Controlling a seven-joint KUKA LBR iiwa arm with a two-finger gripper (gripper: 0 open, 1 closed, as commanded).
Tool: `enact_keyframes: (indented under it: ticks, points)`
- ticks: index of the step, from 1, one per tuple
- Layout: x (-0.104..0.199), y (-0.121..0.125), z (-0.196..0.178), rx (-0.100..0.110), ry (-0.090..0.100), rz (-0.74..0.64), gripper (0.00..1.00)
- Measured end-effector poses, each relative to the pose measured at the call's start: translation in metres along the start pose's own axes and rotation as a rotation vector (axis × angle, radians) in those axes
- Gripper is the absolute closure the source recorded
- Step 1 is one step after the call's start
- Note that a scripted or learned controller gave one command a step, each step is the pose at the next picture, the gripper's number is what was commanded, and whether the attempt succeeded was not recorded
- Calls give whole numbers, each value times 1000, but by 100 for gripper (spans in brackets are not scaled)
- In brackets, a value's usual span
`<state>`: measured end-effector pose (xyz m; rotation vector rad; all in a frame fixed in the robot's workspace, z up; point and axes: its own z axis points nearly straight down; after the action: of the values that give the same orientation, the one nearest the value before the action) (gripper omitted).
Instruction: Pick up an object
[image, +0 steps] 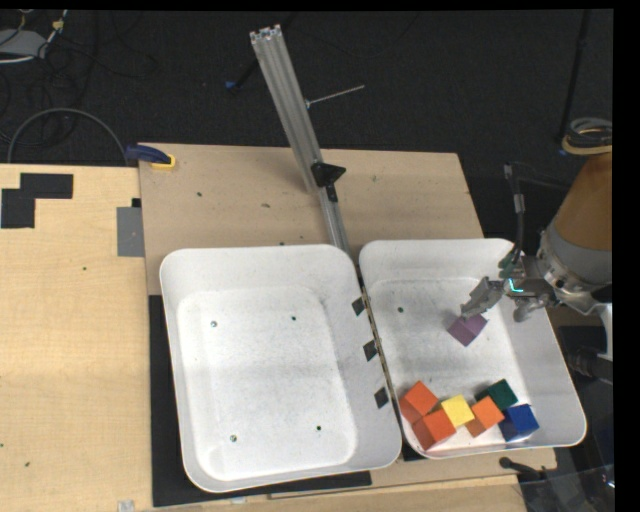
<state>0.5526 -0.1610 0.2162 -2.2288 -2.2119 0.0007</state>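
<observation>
A purple block (466, 328) lies on the floor of the right bin (430, 270), near its middle. My gripper (502, 306) hangs over the bin's right side, just up and right of that block. Its two fingers are spread, so it is open, and nothing sits between them. The left fingertip (478, 301) ends right above the purple block; whether it touches is unclear. In the bin's front corner lies a cluster of blocks: two orange-red ones (421, 398), a yellow one (457, 411), an orange one (487, 412), a green one (499, 391) and a blue one (518, 421).
The left bin (200, 270) stands beside the right one, joined by black clips (370, 349). A slanted aluminium bar (298, 125) rises behind the bins. The wooden bench (250, 195) extends to the back and left.
</observation>
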Motion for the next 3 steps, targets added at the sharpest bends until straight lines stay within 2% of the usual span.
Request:
enact_keyframes:
  ticks: [2, 3]
  points:
    - [0, 0, 0, 0, 0, 2, 0]
    - [0, 0, -10, 0, 0, 3, 100]
